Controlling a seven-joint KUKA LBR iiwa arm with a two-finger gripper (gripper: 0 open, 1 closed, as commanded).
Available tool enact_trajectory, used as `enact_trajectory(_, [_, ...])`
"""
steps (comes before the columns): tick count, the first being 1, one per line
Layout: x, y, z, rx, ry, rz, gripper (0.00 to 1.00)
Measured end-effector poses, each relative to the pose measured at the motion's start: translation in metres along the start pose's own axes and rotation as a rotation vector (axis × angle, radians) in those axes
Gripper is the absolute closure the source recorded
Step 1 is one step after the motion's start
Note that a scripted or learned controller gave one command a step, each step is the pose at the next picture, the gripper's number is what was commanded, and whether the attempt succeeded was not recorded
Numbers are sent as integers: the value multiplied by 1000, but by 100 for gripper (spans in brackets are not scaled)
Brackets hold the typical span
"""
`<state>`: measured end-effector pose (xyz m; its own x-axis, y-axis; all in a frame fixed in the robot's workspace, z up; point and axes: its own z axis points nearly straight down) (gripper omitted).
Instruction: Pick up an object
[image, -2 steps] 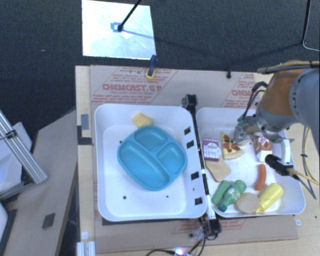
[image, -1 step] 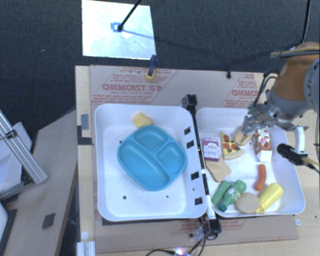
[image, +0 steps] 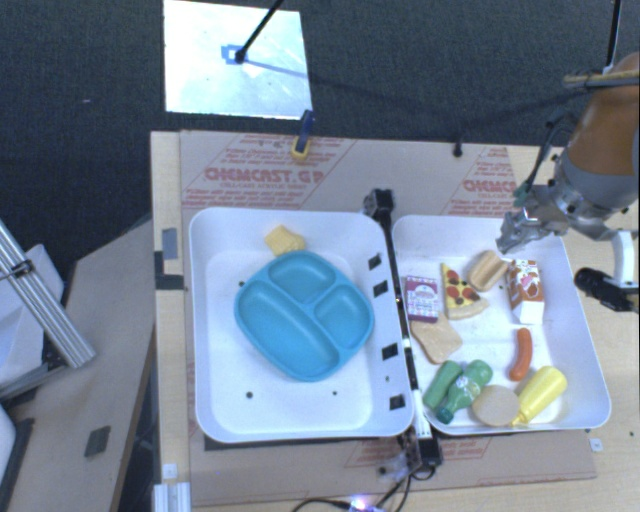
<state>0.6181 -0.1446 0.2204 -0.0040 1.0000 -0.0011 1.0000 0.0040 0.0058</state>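
My gripper (image: 516, 232) hangs over the far right part of the right bin (image: 590, 360), just beyond a tan hot dog bun (image: 487, 269) and a red and white carton (image: 525, 291). Nothing can be seen held in it. Toy foods lie in that bin: a pizza slice (image: 460, 292), a small red box (image: 422, 297), a bread slice (image: 437, 341), an orange sausage (image: 520, 354), two green pieces (image: 458, 387), a round tan biscuit (image: 494, 406) and a yellow bottle (image: 540, 392).
The left bin (image: 215, 330) holds a blue divided plate (image: 303, 314) and a small yellow piece (image: 285, 240) near its far wall. A black divider with clips (image: 393, 300) runs between the bins. A black part (image: 603, 290) juts in beside the right bin's right wall.
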Motion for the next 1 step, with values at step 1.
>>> enact_trajectory(1, [54, -3, 4, 4, 1, -2, 100])
